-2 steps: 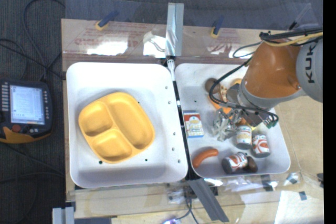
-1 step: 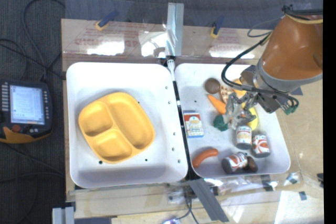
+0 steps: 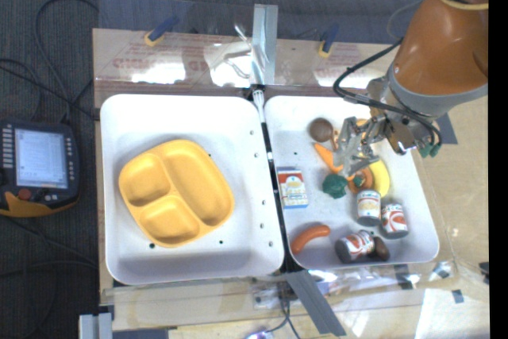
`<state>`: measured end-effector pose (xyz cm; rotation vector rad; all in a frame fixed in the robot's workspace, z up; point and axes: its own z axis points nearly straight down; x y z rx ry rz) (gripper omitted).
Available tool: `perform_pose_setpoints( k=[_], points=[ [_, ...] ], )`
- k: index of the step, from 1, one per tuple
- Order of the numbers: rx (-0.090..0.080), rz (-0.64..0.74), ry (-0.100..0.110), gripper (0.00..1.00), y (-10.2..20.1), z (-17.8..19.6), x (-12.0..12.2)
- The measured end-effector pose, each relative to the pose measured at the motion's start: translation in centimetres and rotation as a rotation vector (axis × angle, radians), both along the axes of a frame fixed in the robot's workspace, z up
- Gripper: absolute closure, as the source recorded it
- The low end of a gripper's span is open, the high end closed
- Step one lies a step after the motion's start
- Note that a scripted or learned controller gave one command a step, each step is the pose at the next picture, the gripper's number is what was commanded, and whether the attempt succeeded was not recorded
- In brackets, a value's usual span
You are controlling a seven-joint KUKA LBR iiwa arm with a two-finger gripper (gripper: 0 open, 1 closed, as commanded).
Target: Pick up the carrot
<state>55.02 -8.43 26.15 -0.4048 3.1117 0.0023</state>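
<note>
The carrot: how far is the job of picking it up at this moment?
Done: the gripper has reached the right bin and sits low right over the carrot. In hand: the approach or the grasp; the view does not settle whether the carrot is between its fingers. Left: the carrot lies in the bin, between the brown ball and the green piece, so lifting it remains.

The arm [image 3: 440, 44] is cut off by the top and right edges. The carrot [image 3: 327, 155] is partly covered by the gripper [image 3: 353, 151], whose finger position cannot be made out. The banana [image 3: 381, 177] is partly hidden behind the gripper and a can [image 3: 367, 206]; labels on the cans are too small to be read.
</note>
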Motion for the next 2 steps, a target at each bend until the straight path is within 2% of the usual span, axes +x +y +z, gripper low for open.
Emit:
perform_pose_setpoints(
  k=[1,2],
  points=[
    [-0.001,-0.258,0.004,1.00,2.09,0.07,-5.00],
    [-0.001,-0.258,0.003,1.00,2.11,0.92,-4.86]
  ],
)
